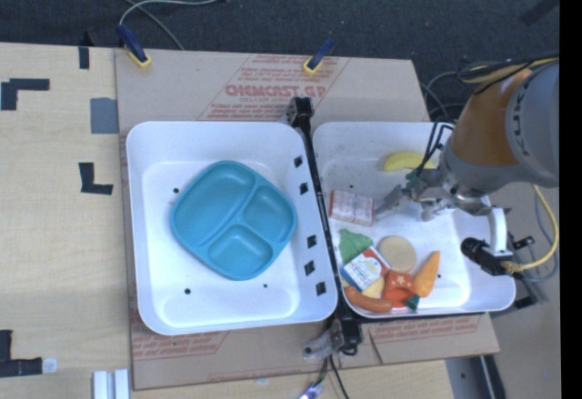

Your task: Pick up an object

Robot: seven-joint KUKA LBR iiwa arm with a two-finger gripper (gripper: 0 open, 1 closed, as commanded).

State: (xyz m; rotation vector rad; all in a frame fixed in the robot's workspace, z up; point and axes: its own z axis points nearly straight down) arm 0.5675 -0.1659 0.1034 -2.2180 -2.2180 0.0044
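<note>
My gripper (pixel 408 204) hangs low over the middle of the right bin (pixel 455 297), with its two grey fingers spread apart and nothing between them. A yellow banana (pixel 400 161) lies just behind it. A pink and white packet (pixel 351 206) lies to its left, near the bin's left wall. In front of it sit a tan round disc (pixel 396 253), a green leafy piece (pixel 354 243), a small white box (pixel 364 272), a red tomato (pixel 397 284) and an orange carrot (pixel 426 271).
The left bin (pixel 155 161) holds a blue divided plate (pixel 235 218). The grey arm with its orange band (pixel 486 129) comes in from the right over the right bin's rim. Cables (pixel 536 243) hang at the far right.
</note>
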